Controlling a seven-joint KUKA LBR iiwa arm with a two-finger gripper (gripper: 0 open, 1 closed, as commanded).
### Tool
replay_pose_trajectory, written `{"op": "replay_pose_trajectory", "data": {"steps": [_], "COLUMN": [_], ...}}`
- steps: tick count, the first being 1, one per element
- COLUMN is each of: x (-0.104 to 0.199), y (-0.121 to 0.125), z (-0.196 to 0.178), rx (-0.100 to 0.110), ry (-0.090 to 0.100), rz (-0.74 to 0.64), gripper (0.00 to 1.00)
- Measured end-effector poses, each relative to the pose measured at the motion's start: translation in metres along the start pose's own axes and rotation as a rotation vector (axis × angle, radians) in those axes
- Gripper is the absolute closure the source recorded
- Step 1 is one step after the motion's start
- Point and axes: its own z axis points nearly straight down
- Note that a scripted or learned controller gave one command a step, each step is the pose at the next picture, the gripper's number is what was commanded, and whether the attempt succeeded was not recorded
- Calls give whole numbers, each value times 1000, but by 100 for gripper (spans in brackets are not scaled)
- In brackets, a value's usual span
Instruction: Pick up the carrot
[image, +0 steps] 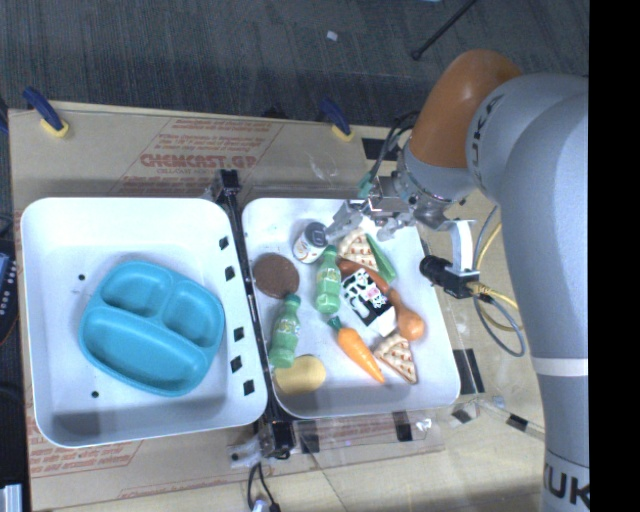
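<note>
The carrot (358, 353), orange with a small green top, lies flat in the lower middle of the right bin (440, 385), pointing toward the front right. It sits between a yellow lump (301, 374) and a wedge-shaped slice (398, 357). My gripper (366, 217) hangs over the far end of the same bin, well behind the carrot, above another wedge slice (356, 250) and a green pod (381, 258). Its fingers stand open with nothing held between them.
Crowding the carrot are a cow-patterned carton (366, 296), an orange piece (408, 323), two green bottles (329, 281) (286, 331), a brown disc (275, 273) and a small can (308, 241). The left bin (40, 300) holds a blue divided plate (150, 325).
</note>
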Motion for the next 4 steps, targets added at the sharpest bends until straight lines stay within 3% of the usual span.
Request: {"op": "replay_pose_trajectory", "data": {"steps": [1,2,3,4], "x": [-43,-13,-1,50], "y": [-79,-115,-129,-148], "z": [69,84,93,103], "rx": [-2,-68,-5,-11], "ry": [-5,-45,-7,-4], "rz": [-51,-148,-169,-101], "gripper": [0,0,100,100]}}
